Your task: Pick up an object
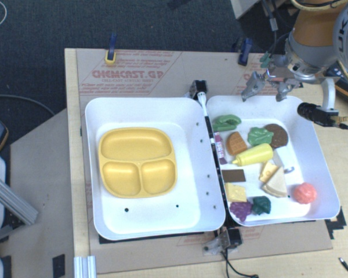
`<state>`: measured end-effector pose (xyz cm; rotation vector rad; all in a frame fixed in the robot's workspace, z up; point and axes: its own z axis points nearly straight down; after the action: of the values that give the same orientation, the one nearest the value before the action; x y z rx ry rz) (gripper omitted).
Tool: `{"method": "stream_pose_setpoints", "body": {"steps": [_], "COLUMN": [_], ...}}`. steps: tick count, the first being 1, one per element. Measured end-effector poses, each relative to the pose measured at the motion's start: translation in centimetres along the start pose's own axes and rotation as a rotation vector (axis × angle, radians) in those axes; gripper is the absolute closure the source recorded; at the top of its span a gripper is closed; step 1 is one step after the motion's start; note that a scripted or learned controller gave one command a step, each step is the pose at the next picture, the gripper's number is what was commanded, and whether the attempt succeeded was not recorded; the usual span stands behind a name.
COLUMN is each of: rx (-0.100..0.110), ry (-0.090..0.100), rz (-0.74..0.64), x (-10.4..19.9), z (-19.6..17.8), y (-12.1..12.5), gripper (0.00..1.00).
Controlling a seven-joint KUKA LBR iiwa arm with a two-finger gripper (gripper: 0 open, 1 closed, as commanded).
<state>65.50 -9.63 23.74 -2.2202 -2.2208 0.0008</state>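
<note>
The left bin (95, 155) holds a yellow tray (138, 160) with three sections. The right bin (319, 149) is full of toy food. The arm (322, 22) hangs above the far edge of the right bin, and its gripper (270, 86) is up high. Its two fingers are spread apart with nothing between them.

This looks like the start of the job: nothing is picked yet. Next the gripper must come down over one toy and close on it.

A good pick may be the yellow bottle (255, 154), in the middle of the right bin. It lies flat. Its long side runs left to right, a bit slanted, with the thin tip, I think, at the upper right. The fingers should close across its short side. The brown cookie (277, 135) sits just beside it.
</note>
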Motion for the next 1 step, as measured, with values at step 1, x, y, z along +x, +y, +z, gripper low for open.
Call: {"method": "stream_pose_setpoints", "body": {"steps": [1], "rx": [0.006], "ry": [0.001], "rz": [-0.001], "x": [0.35], "z": [6.29], "y": [0.23], "gripper": [0.0]}}
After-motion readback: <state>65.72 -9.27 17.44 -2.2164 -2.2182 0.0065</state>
